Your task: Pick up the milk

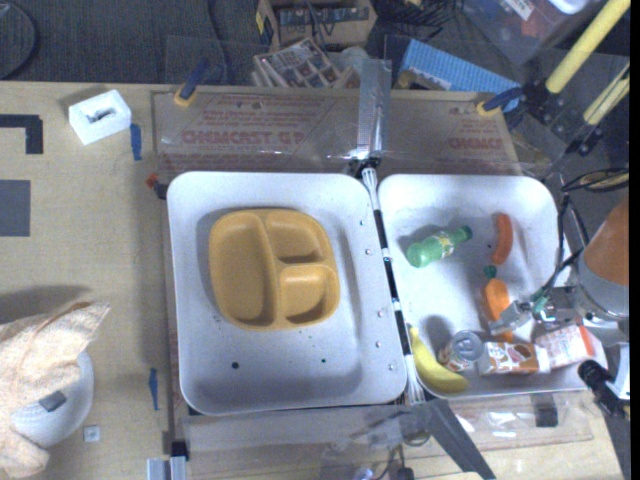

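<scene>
Lying along the right bin's [470, 193] near edge, the milk carton [530, 353] rests on its side between a can [465, 347] and the gripper [548, 306], whose finger spread cannot be made out. Beside the can curls a banana [432, 366]. Farther back sits a green bottle [436, 246]; a yellow tray [272, 268] fills the left bin [200, 368].

Milk carton [535, 353] on its side in right bin [530, 193], gripper [540, 308] just above it
</scene>
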Available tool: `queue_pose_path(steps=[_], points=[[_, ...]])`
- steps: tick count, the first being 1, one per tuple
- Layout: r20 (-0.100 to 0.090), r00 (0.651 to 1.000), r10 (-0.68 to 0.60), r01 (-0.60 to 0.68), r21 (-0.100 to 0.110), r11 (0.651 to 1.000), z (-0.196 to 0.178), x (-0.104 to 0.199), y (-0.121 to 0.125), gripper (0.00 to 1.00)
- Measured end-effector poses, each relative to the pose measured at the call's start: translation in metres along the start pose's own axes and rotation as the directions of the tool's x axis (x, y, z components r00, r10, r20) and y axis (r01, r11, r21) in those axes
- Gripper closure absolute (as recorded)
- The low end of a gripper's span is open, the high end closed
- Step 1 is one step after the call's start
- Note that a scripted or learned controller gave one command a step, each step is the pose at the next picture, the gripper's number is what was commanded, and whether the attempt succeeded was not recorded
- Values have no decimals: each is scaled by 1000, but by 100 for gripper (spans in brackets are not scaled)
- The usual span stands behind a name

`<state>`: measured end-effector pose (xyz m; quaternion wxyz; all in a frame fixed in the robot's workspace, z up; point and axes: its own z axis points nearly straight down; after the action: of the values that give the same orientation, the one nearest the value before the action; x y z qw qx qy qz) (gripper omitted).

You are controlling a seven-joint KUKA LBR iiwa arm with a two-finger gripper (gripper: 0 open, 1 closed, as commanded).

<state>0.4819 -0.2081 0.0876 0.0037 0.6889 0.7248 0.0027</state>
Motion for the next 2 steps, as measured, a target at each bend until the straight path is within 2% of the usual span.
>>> queue_pose_path(steps=[1, 2], points=[[3, 1000, 3, -3, -5, 1000, -11, -2, 1, 100], [0, 1000, 20, -20, 7, 1000, -62, -12, -3, 100]])
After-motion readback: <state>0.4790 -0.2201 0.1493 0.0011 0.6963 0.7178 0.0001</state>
